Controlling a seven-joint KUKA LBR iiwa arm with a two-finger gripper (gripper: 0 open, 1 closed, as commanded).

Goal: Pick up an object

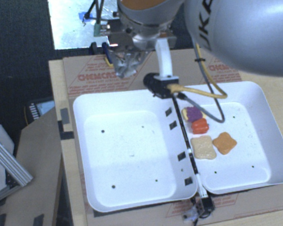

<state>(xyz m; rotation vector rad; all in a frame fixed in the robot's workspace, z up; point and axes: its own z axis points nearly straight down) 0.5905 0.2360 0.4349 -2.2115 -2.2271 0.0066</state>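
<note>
So far no object has been picked up. Four small items lie in the right bin (265,120) near the divider: a purple piece (193,113), a red piece (200,126), a pale slice (203,148) with its long axis running roughly up-down in view, and an orange piece (224,142). The gripper (125,66) sits above the bench behind the left bin (91,141); I cannot tell its jaw state.

Both white bins (131,152) are looking like smooth plastic, catching a soft sheen. The arm (243,20) at upper right is gleaming as glossy grey casing. Under the bins, brown printed cardboard (91,80) is lying matt. At left, a ribbed metal rail (3,157) is shining dully.
</note>
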